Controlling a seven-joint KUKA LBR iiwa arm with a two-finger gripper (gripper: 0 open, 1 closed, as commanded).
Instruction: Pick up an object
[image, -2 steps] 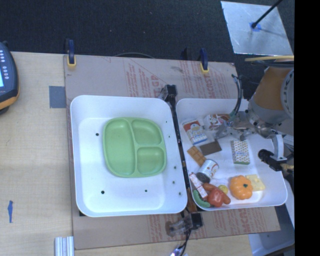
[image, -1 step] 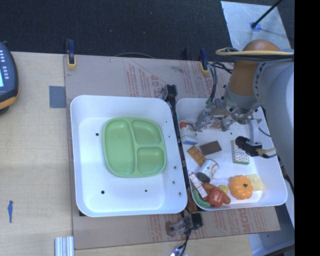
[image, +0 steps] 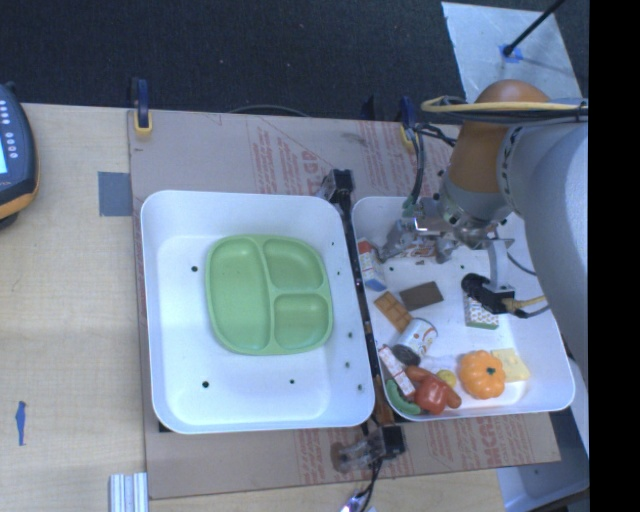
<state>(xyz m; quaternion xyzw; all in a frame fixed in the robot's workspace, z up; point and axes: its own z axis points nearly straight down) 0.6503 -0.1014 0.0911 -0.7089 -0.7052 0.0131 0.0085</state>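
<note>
The loose objects all lie in the right-hand shallow white bin (image: 546, 345). A flat brown rectangular block (image: 421, 295) sits near the bin's middle, just below the hand (image: 425, 240) in this view and apart from it. Beside the block's lower left corner is a small tan wafer-like piece (image: 392, 312). Along the bin's left wall, level with the hand, lies a small white-and-red tube (image: 367, 262).

Toward the bin's near edge, a round orange toy pumpkin (image: 483, 375) rests against a pale yellow flat block (image: 513, 365). To the pumpkin's left is a red toy pepper (image: 433, 393), lying partly over a green piece (image: 399, 401) in the near left corner. A small white-and-green card (image: 481, 316) lies between the brown block and the pumpkin, further right.

The hand hangs over the far part of this bin. It grips nothing that can be seen, and I cannot tell whether it is spread or pressed together. The grey arm with its orange band (image: 497, 120) reaches in above it.

The left-hand shallow white bin (image: 180, 350) holds a pale green plastic plate with three compartments (image: 268, 295), lying flat near its middle. Both bins sit side by side on a brown cardboard sheet (image: 250, 160) on the pale wooden tabletop (image: 70, 330).
</note>
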